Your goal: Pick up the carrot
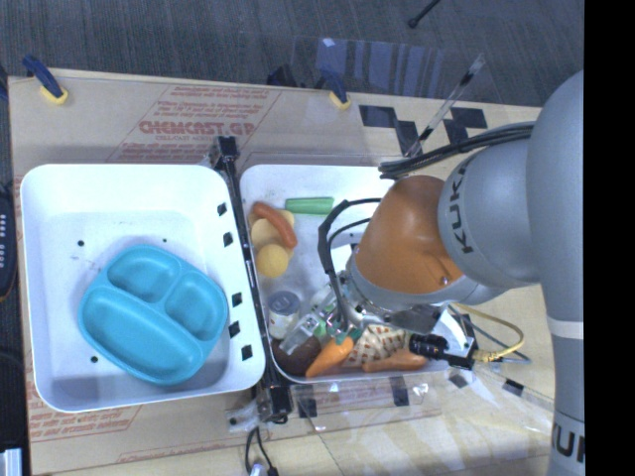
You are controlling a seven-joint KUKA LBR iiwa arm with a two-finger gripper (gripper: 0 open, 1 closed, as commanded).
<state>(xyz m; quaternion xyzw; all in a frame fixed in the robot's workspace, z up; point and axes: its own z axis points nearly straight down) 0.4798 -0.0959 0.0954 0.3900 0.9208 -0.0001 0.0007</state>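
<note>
Clutter crowds the right bin, and the carrot lies at its near edge, tilted, touching a dark item on its left and a patterned item on its right. The arm hangs low over that corner so the pincer can reach down just above the carrot's upper end; the orange wrist hides its tips, so whether it is released or clenched cannot be told. The left bin holds a blue divided plate, probably kept apart as the drop side.

Even overhead light, soft shadows — slight blur, mild grain
</note>
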